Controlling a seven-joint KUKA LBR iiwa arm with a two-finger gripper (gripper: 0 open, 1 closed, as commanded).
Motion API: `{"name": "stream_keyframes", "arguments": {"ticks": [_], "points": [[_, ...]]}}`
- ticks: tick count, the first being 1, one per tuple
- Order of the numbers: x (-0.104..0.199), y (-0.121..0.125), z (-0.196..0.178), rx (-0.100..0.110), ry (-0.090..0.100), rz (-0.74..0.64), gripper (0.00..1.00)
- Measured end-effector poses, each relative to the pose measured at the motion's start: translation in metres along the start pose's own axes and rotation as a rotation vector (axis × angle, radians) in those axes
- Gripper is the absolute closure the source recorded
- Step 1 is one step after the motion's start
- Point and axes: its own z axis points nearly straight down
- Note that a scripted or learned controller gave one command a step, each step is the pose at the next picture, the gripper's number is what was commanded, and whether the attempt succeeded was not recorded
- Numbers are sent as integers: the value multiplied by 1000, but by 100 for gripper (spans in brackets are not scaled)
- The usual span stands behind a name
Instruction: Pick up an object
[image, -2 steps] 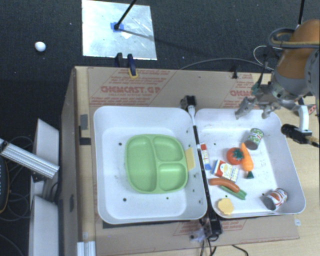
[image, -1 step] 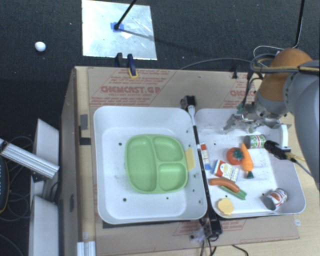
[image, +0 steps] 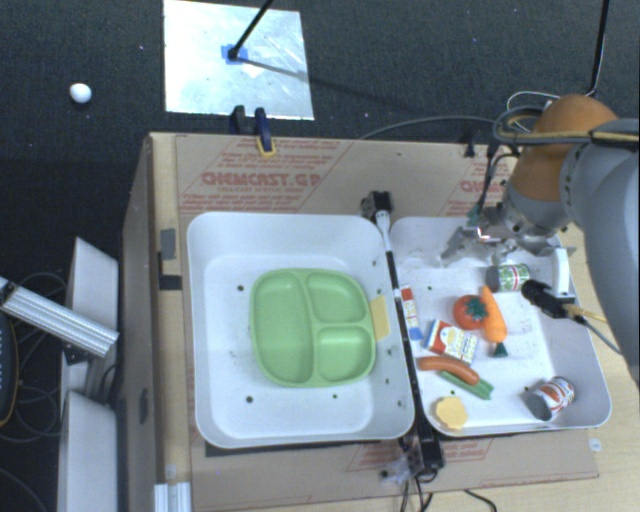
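**White bin, nothing lifted yet**

Orange is the colour nearest the likely grab: a toy carrot (image: 492, 316) lies just beside a red tomato (image: 467, 311) in the middle of the right bin (image: 590, 385), and a small green-labelled can (image: 510, 277) lies on its side just above them, closest to the arm. Any of these would satisfy the task, which names no particular object. Further out in the same bin sit a small printed box (image: 452, 343), a red-orange chilli-like piece (image: 452, 370) with a green end, a yellow disc (image: 451, 412) near the front rim, and a silver can (image: 550, 396) tipped over at the front right corner.

Hanging over the bin's back part, the end effector (image: 482, 238) is near the green-labelled can; whether it is released or clenched I cannot tell, and nothing is visibly between its fingers. Every item rests on the bin floor, so by my reading the pick is not yet done: descent, closing and lifting all remain.

Across the divider, the left bin (image: 215, 300) carries a green sectioned tray (image: 310, 328). Both bins sit on the cardboard-covered surface (image: 290, 175).
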Motion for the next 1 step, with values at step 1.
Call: {"name": "stream_keyframes", "arguments": {"ticks": [1], "points": [[7,-29,0,1,1,3,0]]}}
